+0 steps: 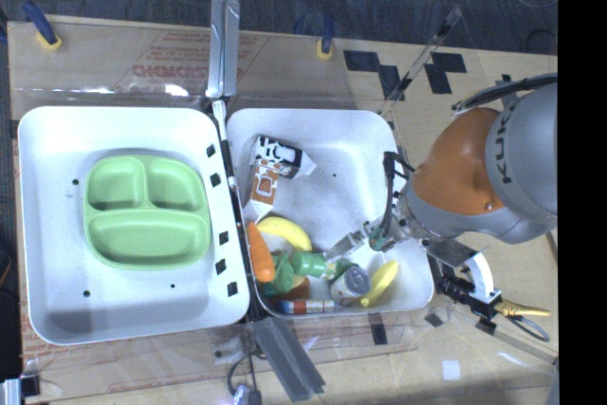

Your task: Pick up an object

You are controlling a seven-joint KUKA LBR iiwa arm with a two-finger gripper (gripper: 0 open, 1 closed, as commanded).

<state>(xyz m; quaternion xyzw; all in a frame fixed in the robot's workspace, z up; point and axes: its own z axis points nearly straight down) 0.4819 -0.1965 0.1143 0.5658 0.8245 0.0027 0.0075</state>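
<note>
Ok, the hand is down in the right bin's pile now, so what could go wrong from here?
The hand sits among crowded items: the toy carrot, two bananas and a marker touch or overlap, so it may pinch two, or just shove them. It is also near the right bin's front wall, where a slip could wedge something.

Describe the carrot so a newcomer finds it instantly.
Start at the right-hand white bin and go to the toy pile in its near-left corner. The carrot lies along the bin's left wall, just under a yellow banana: the pile's one orange, tapered piece.
</note>
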